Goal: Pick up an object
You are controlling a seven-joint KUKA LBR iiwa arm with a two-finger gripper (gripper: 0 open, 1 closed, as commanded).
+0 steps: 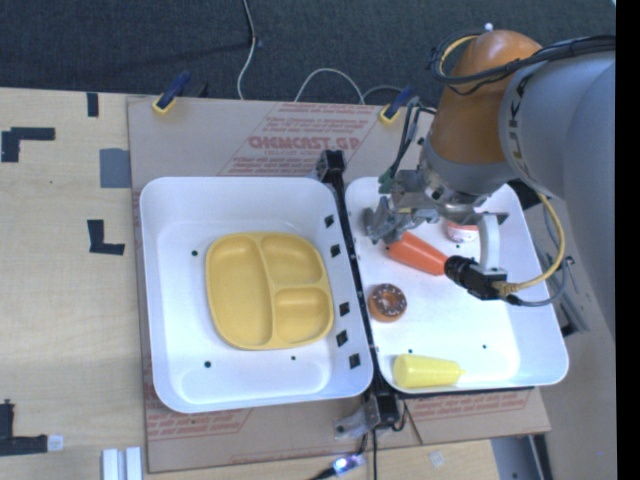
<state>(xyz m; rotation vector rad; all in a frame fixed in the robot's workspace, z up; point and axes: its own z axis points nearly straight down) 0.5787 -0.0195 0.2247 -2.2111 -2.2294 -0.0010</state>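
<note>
— What's in the right bin (530,363)?

— A smooth orange carrot-shaped thing (417,254), tapered, lying slantwise toward the far left of that bin. Nearer us sits a small round doughnut (387,302) with brown icing and speckles. Nearest of all, by the bin's front rim, a pale yellow piece (426,371), rounded and matte, like a plastic corn cob or lemon wedge. There is also a little white jar with a red band (461,232), half hidden under the arm.

— And the arm?

— Big grey casing with a glossy orange band (482,88), coming in from the right. The jaws (385,219) hang at the carrot's far left end, dark metal, right by the divider (347,258) between the bins. Whether they are spread or pinched I cannot tell; the wrist covers them. Touching the carrot? Can't say either.

— The left bin (165,268)?

— A yellow plastic plate (268,289), rounded corners, three moulded compartments, lying flat in the middle.

— Anything in the way?

— A black plug and yellow cable (480,276) dangle from the wrist just right of the carrot. Both bins rest on brown cardboard (290,138) clamped to the wooden bench (60,298), which bears black tape marks.
</note>
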